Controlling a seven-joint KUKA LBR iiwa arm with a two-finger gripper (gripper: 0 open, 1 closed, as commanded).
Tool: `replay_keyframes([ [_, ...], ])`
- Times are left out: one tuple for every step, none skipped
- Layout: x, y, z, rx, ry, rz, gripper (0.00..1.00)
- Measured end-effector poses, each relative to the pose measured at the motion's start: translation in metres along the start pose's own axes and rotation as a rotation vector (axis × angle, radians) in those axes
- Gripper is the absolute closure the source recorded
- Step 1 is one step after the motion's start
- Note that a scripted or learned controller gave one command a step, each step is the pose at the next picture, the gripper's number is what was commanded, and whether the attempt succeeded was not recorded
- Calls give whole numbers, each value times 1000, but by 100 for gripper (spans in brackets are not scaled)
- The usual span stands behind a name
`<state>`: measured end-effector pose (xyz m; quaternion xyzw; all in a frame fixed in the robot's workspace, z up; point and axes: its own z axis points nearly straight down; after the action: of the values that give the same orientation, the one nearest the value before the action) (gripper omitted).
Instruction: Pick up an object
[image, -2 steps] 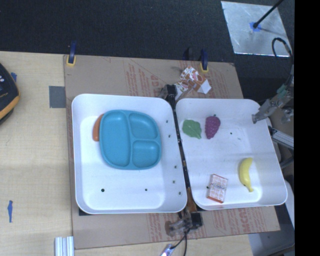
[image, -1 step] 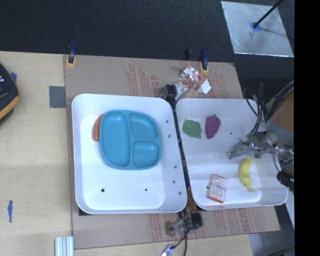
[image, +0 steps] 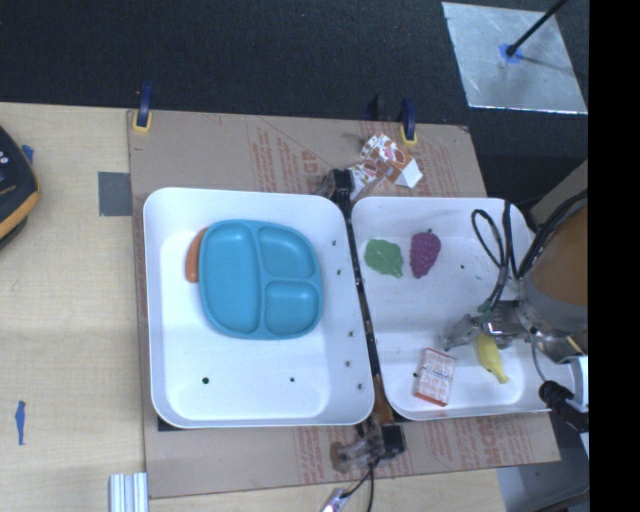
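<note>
My gripper (image: 487, 334) is low over the right bin (image: 452, 300), near its right side, on the end of the grey arm with the orange band. It stands open, one finger (image: 458, 337) reaching left. A small yellow banana (image: 493, 361) lies on the bin floor just below it, its upper end under the gripper. Nothing is lifted. A purple grape bunch (image: 425, 252) and a green leafy piece (image: 384, 257) lie at the back of this bin. A red and white packet (image: 435, 377) rests near the front edge.
The left bin (image: 180, 380) holds a blue divided plate (image: 262, 279) with an orange item (image: 192, 258) poking out from under its left side. Black cables (image: 495, 240) loop over the right bin's back right corner. A crumpled wrapper (image: 385, 160) lies behind the bins.
</note>
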<state>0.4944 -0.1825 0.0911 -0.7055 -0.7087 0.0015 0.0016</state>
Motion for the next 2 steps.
replay_keyframes([
  [-1,0,-10,1,-1,-4,100],
  [55,90,-69,-5,1,-1,100],
])
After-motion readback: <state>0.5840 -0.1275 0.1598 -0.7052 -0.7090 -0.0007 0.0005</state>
